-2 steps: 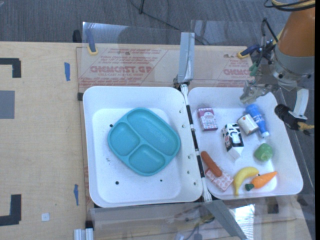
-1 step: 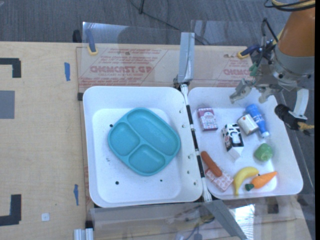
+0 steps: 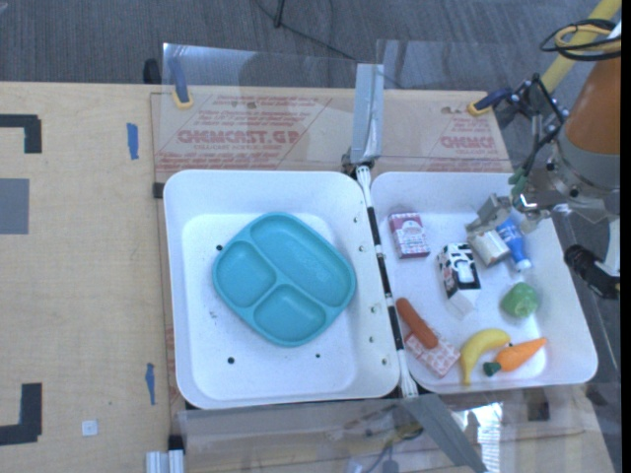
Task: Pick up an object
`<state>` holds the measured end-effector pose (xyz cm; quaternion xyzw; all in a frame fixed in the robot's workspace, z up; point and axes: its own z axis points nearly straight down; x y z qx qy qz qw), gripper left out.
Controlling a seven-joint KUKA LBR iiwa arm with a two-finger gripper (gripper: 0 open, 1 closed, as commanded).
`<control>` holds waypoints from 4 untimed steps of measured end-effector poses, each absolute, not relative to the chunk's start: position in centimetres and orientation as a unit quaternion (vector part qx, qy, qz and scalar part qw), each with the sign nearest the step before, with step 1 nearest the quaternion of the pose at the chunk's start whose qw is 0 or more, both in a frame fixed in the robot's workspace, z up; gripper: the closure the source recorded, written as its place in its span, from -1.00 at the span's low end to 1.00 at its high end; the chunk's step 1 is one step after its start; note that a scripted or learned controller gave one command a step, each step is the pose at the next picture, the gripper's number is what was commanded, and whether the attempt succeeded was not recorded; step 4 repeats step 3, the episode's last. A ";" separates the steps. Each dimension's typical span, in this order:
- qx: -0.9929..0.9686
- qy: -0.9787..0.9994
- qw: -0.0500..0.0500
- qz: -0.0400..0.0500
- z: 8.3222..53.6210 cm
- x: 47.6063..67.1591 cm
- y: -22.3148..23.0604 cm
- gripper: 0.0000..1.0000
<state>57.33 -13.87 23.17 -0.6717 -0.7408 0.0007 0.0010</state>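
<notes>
Banana [image 3: 481,348] front (right bin) | end effector [image 3: 500,227] beside blue-capped bottle [image 3: 510,241] | grip unclear

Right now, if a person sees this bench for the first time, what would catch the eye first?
Probably the turquoise divided plate, lying alone in the left bin. Next, the bright toy food crowded in the right bin: a banana and a carrot near its front edge, and a green vegetable just behind. The gripper hangs over that bin's far right corner.

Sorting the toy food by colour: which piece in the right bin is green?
The round green vegetable by the right bin's right wall. The banana is yellow, the carrot orange, the sausage reddish-orange.
</notes>
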 end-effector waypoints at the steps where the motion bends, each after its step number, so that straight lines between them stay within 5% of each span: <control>1: -0.659 -0.752 -0.002 0.000 10.9 57.9 -16.4 -1.00; 2: -0.660 -0.751 -0.001 -0.001 11.8 57.9 -16.5 1.00; 3: -0.753 -0.658 -0.001 0.001 23.8 61.6 -11.6 1.00; 4: -0.753 -0.658 -0.001 0.001 23.8 61.6 -11.6 1.00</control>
